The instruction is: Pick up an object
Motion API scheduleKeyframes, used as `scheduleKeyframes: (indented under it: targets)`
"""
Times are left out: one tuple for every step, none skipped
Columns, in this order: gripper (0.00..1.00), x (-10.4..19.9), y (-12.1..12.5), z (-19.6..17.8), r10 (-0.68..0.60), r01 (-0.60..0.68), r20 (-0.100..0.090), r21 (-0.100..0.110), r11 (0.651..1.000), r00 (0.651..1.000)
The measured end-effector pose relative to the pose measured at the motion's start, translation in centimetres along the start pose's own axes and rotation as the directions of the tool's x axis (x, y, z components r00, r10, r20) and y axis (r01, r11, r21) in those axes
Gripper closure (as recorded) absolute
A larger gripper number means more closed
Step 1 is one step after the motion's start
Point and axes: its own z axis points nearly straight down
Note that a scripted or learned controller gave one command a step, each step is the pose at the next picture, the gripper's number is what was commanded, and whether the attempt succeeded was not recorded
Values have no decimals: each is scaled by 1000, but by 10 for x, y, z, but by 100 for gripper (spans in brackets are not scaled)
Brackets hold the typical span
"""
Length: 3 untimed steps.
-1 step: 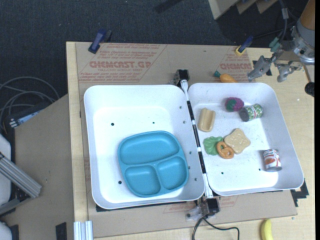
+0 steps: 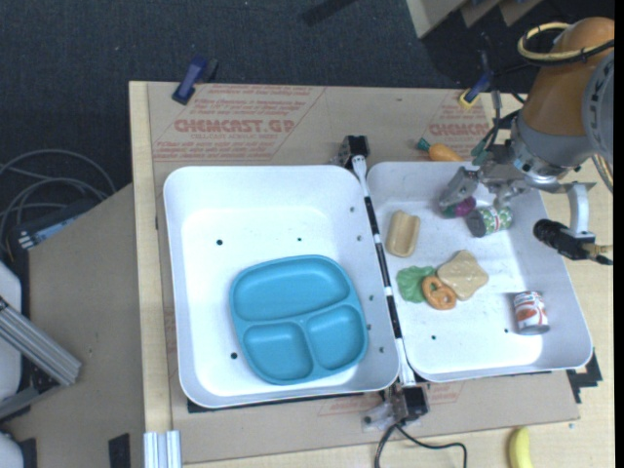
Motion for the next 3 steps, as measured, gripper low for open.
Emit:
scheduleKeyframes:
  targets:
    - [0,5,28,66,-1,1,1,-3,1000,1000]
    - [100,5,29,54,-2,2,3,-8,1000,1000]
    - [100,84,-33,-36,-2,2,0,-6,1000,1000]
